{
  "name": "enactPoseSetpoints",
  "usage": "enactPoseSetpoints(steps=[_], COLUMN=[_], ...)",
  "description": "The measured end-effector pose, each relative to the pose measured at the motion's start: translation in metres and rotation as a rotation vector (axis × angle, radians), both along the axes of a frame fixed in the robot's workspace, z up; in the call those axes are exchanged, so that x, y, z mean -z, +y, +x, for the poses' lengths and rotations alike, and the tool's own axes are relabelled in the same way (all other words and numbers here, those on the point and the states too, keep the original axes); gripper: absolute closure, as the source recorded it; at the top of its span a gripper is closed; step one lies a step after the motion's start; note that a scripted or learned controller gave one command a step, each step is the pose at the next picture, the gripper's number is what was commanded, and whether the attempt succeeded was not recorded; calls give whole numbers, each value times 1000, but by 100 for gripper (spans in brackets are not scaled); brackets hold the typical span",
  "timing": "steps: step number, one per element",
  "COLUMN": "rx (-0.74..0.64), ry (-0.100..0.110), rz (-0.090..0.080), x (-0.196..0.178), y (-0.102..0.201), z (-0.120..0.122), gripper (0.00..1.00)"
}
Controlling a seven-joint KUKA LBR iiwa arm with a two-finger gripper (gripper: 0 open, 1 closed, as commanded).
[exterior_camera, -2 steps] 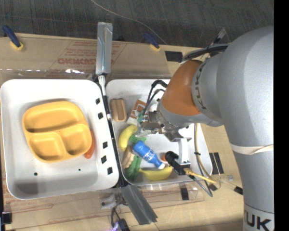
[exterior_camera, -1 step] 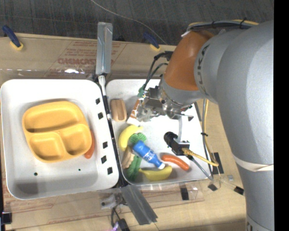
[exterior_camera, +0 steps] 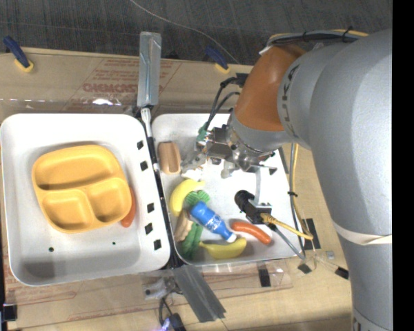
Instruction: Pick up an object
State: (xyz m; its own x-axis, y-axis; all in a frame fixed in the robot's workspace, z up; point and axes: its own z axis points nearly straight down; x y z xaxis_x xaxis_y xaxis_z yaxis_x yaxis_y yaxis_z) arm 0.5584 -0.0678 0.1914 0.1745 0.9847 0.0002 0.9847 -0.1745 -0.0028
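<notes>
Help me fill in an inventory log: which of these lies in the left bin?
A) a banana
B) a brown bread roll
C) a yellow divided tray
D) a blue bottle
C: the yellow divided tray sits in the left bin, whereas the blue bottle, the banana and the brown roll all lie in the right bin.

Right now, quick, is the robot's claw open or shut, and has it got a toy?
The gripper: low over the right bin; whether it is open, closed or holding anything cannot be told from this view.
</notes>
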Motion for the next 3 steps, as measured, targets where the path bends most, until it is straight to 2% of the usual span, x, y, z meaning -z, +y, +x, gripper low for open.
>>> enactPoseSetpoints(steps=[1, 2, 3], rx=[-72, -77, -156], ry=[7, 3, -1], rz=[1, 1, 0], x=[92, 80, 91], y=[-30, -30, -29], z=[-29, -27, -9], gripper=[0, 100, 100])
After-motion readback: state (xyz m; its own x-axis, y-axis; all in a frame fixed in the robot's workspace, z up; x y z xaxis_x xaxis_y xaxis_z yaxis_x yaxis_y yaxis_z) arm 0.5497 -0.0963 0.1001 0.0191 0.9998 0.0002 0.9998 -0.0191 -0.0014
